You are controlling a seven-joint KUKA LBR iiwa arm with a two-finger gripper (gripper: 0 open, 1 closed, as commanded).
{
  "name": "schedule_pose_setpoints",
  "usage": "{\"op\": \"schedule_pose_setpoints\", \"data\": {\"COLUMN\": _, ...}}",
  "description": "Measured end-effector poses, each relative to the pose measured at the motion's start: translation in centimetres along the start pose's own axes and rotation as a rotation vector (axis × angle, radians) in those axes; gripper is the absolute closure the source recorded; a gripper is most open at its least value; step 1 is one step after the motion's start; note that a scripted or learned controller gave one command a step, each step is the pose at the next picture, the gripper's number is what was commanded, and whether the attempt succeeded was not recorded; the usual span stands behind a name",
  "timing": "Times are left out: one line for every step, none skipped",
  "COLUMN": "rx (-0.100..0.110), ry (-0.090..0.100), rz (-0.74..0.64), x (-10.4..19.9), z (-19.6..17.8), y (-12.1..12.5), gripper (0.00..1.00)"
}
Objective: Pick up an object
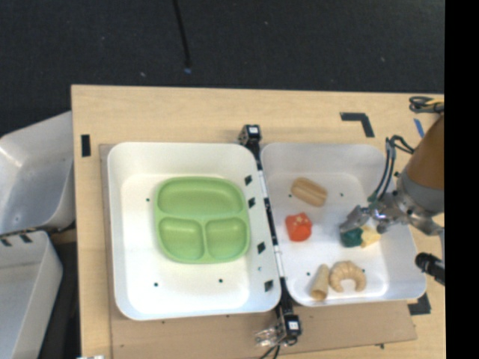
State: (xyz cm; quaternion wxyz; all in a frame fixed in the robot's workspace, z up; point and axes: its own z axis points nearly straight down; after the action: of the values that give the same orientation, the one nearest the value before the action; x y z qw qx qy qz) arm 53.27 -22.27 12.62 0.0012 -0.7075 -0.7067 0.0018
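Nearest you in the right bin (299,159), a croissant (348,275) lies beside a small tan roll (320,282). Above them, the gripper (358,226) sits low over a dark green piece (350,238) touching a yellow piece (370,237); you cannot tell its pincer state from here. A red pepper (299,226) and a bread loaf (308,191) lie further in. The left bin (120,200) holds 1 green divided plate (202,219). You appear to be at the grasp; next, confirm a firm hold before lifting.
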Motion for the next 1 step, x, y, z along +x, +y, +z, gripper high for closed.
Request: {"op": "schedule_pose_setpoints", "data": {"rx": -0.009, "ry": -0.002, "rz": 0.002, "x": -0.11, "z": -1.47, "y": 0.21, "gripper": 1.0}}
